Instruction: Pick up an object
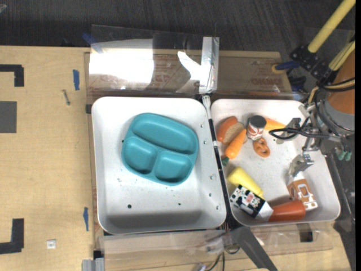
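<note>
While the arm reached in from the right, the gripper [300,164] hung low over the right bin [333,208], just above an orange-and-white box [302,192]; couldn't tell whether it was open or closed. Nearby sat a red bottle [289,209], a carrot [236,143] and a yellow piece [245,180]. The left bin [107,151] held a teal tray [159,148].

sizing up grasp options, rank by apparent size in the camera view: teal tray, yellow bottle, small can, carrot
1. teal tray
2. yellow bottle and carrot, too alike to rank
3. small can
</note>
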`<action>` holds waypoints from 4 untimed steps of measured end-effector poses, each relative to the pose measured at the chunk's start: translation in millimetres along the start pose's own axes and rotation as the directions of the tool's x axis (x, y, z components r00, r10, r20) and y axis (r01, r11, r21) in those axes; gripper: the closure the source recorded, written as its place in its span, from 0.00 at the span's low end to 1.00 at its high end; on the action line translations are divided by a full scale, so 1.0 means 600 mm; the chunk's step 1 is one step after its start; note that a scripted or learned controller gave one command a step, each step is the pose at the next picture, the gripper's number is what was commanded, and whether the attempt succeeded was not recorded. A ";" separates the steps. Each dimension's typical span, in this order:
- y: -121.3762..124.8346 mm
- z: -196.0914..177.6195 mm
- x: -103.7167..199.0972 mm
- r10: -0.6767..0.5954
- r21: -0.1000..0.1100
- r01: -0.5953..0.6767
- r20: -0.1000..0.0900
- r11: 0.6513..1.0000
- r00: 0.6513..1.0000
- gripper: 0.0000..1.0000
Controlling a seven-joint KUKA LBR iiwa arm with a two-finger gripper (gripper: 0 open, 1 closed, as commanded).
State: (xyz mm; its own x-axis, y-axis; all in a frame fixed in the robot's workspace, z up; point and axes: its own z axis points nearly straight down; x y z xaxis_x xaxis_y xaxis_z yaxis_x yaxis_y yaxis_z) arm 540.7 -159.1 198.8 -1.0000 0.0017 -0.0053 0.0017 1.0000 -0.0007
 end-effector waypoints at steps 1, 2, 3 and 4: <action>0.017 0.138 -0.140 -0.041 0.001 0.041 0.003 0.999 0.999 0.00; 0.076 0.185 -0.157 0.086 -0.001 -0.086 0.002 0.996 0.996 0.00; 0.042 0.183 -0.069 -0.091 0.001 0.091 0.005 0.996 0.996 0.00; 0.048 0.182 0.021 -0.132 0.001 0.132 0.006 0.991 0.991 0.00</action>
State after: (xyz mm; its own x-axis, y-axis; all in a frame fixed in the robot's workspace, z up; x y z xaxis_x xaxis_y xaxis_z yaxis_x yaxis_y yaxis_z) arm 528.8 -130.5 89.4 -0.9914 -0.1302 -0.0108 -0.1301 0.9915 -0.0028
